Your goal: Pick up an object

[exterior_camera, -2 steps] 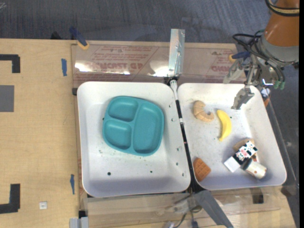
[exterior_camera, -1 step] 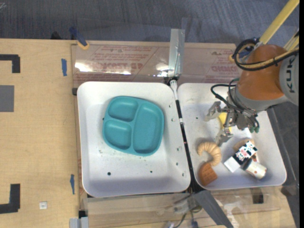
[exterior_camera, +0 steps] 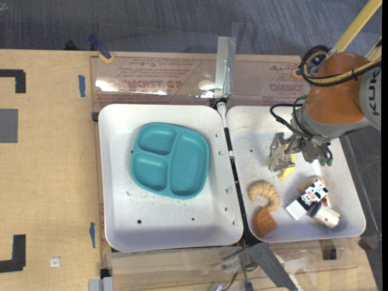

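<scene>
The gripper (exterior_camera: pixel 282 156) hangs in the right bin (exterior_camera: pixel 351 180), its grip state unclear, over a yellow piece (exterior_camera: pixel 287 172) just above the croissant (exterior_camera: pixel 265 193).

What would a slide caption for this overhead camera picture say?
Robot gripper hovers in the right bin near a croissant; teal plate left.

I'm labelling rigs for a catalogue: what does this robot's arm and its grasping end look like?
The arm is grey with a glossy rounded orange band above the wrist. Black cables loop around that band. Below sits a small grey metal pincer with a yellow spot beside it.
</scene>
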You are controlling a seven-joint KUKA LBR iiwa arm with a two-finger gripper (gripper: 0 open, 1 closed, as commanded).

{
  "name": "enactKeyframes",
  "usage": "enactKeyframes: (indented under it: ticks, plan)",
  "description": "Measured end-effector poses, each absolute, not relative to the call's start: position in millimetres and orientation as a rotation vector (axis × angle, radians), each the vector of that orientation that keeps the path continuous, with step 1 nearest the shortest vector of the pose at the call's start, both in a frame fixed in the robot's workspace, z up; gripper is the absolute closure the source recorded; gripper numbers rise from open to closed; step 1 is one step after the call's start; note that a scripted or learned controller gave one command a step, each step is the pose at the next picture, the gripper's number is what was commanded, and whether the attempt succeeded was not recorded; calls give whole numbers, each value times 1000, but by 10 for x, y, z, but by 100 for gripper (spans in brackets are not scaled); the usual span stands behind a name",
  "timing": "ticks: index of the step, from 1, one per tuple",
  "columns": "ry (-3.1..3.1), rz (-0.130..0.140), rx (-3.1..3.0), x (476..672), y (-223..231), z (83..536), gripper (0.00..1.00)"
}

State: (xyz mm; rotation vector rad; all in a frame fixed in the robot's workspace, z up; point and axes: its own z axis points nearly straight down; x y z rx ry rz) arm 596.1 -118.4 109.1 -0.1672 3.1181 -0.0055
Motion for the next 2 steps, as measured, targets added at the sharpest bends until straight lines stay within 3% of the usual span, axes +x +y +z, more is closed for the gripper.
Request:
enactKeyframes:
  ticks: [1,2]
  plan:
    - [3087,3,529,5510,-760,1875,100]
    - [3048,5,755,4802,194,1851,100]
